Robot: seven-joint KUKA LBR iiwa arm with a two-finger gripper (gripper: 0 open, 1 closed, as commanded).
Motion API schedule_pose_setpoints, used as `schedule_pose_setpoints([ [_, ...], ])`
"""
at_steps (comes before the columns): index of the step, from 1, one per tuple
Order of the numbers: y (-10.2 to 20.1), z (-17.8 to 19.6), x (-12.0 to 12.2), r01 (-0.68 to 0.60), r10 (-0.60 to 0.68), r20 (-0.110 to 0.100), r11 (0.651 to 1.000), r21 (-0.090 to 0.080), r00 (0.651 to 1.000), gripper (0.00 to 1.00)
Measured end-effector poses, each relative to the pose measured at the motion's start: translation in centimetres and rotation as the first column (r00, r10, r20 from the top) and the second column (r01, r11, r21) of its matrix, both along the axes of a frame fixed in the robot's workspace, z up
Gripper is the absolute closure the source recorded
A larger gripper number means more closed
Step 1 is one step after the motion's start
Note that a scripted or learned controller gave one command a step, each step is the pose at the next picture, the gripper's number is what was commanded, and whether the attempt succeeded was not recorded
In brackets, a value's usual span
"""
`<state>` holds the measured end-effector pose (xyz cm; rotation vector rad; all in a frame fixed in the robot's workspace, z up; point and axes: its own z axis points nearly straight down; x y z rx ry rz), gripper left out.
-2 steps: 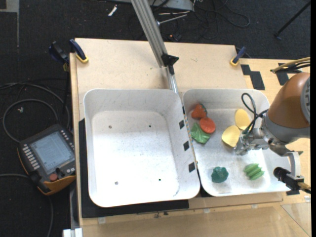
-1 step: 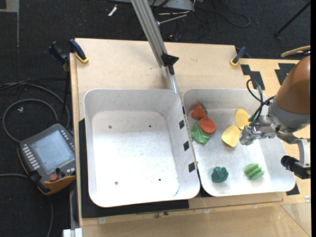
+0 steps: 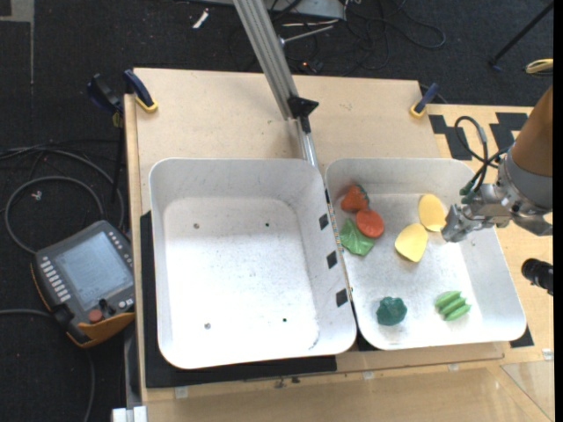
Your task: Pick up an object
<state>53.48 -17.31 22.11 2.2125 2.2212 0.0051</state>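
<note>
Seven small toys lie loose in the right bin (image 3: 493, 262), none lifted.

Up by the dividing wall, a red-orange piece (image 3: 354, 199) sits touching a red round one (image 3: 369, 224), with a green leafy piece (image 3: 356, 240) tucked just below them. Further right, two yellow pieces: a rounded one (image 3: 432, 211) higher up, a flatter one (image 3: 412, 243) just beside it, lower left. Near the front edge, a dark green knobbly lump (image 3: 391, 310) and, apart to its right, a light green ridged piece (image 3: 452, 305).
</note>
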Motion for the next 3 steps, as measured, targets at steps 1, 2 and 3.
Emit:
schedule_pose_setpoints([
  [1,0.0,0.7,0.1,0.001,-0.001,-0.005,1.000,0.001,1.000,1.00],
  [2,5.3,-0.3,1.9,-0.004,0.004,-0.007,1.000,0.004,1.000,1.00],
  [3,10.4,1.0,3.7,-0.004,0.004,-0.004,1.000,0.004,1.000,1.00],
])
